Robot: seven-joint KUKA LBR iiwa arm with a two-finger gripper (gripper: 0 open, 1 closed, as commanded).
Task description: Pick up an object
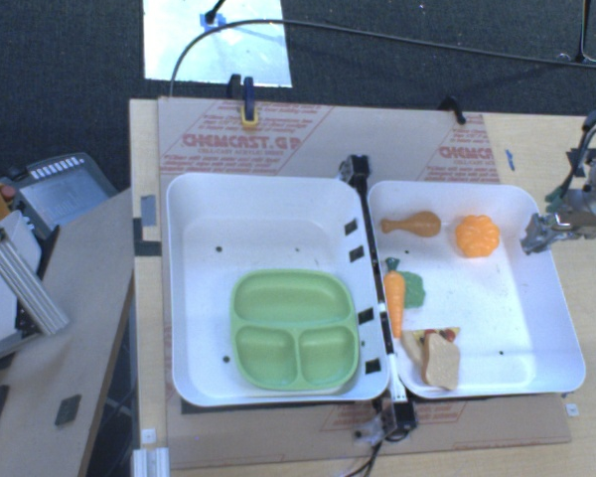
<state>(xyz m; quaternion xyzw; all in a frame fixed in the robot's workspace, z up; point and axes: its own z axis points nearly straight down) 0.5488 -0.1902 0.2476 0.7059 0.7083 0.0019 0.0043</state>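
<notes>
Orange pumpkin (477, 236) sits loose in the right bin (546, 296), nearest the end effector (536, 234) hovering at the rim, so probably the target; can't tell if it's spread.

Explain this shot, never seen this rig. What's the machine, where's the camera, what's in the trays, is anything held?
One camera looks down at a slant on a bench with two shallow white bins. The left bin holds a green divided plate. The right bin holds toy food: a chicken drumstick, an orange pumpkin, a carrot and a sandwich slice. The machine is a robot arm reaching in from the right; its gripper sits at the right bin's upper right edge, beside the pumpkin. Nothing is visible between its fingers, so it appears to hold nothing. Whether the fingers are open is too small to tell.
</notes>
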